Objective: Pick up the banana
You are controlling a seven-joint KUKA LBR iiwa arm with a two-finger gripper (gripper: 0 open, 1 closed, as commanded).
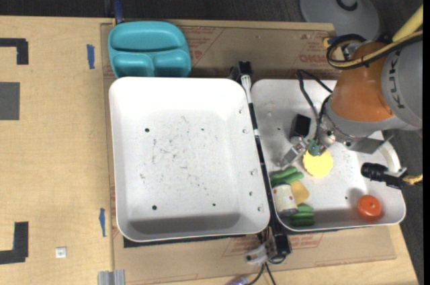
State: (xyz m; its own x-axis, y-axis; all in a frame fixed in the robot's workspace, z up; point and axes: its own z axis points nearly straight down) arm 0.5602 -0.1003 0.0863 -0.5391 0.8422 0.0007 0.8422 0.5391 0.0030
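In the right bin [390, 220] lies a yellow, rounded piece [319, 165] near the middle; it is the one yellow thing here, and I take it for the banana. My gripper [302, 150] hangs just to its upper left, below the orange band of the arm [359, 99]. The two fingers stand apart, open, with one grey finger [290, 154] pointing down-left and the other touching or just over the yellow piece's upper left edge. Nothing sits between them.
A green piece [285, 176], a small can [283, 196], a tan piece [299, 193] and another green piece [303, 215] crowd the right bin's left side. An orange object [369, 207] sits at its lower right. The left bin [127, 142] adjoins; a teal tray [149, 50] lies behind.
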